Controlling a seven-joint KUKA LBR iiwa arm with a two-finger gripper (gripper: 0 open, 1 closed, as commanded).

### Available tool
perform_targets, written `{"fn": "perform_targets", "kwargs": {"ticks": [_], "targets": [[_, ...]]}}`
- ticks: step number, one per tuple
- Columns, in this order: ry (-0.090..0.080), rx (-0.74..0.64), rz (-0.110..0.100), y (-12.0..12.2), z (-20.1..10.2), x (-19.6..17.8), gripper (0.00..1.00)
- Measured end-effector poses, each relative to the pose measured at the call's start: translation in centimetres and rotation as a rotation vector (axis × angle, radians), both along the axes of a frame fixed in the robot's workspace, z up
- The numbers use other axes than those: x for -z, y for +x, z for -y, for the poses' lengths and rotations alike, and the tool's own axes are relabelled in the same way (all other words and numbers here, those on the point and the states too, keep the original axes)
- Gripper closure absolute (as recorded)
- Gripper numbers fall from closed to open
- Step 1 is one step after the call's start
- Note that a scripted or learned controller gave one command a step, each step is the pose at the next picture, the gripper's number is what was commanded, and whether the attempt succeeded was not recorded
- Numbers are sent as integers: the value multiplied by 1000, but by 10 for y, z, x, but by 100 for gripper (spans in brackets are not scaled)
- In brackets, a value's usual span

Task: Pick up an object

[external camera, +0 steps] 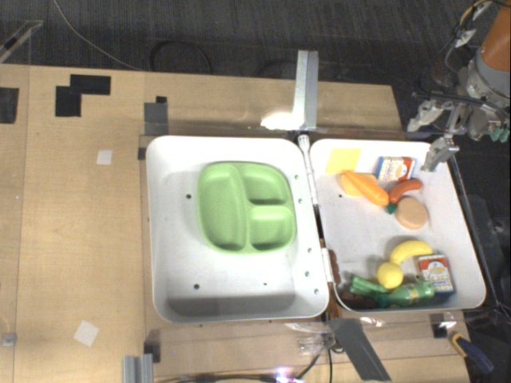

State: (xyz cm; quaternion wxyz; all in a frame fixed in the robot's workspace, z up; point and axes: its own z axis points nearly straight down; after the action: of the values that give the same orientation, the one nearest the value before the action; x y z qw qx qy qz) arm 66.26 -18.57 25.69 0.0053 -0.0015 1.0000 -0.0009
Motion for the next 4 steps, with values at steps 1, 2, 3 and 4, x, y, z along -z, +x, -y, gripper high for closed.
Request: {"fn": "perform_targets", "kwargs": {"ticks": [1, 2, 3, 4], "targets": [[-1, 25, 5, -28, -1, 157, 0], [1, 30, 2, -41, -32, 168, 0], [1, 138, 5, -96, -47, 167, 0], [0, 119, 8, -155, -45, 166, 0]]}}
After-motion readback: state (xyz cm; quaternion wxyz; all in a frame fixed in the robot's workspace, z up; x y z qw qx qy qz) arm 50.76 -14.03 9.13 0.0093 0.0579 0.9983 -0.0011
